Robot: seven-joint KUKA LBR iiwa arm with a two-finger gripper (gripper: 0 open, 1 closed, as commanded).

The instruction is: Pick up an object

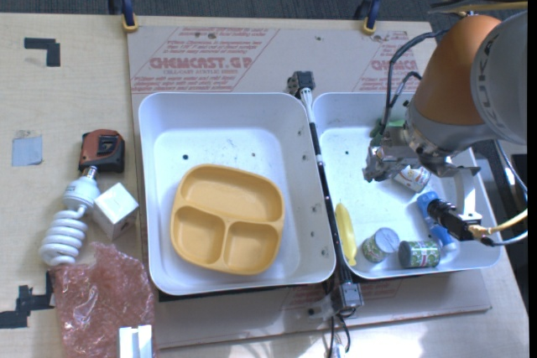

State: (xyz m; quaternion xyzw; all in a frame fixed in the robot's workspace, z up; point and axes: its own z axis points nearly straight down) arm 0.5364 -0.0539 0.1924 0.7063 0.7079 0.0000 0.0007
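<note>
Objects for picking lie in the right bin: a yellow banana-like piece along its left wall, a small can and a green bottle near the lower edge, a blue item toward the lower right. From the frame's right the arm bends down over this bin, its claw low near a white item; whether it is clenched, I cannot tell. A yellow divided tray sits in the left bin.

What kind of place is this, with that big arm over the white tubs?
Probably a robotics lab test bench. A grey and orange robot arm reaches into the right white bin of small odd items, a yellow divided tray sits in the left bin, and clamps pin a protective board down.
</note>
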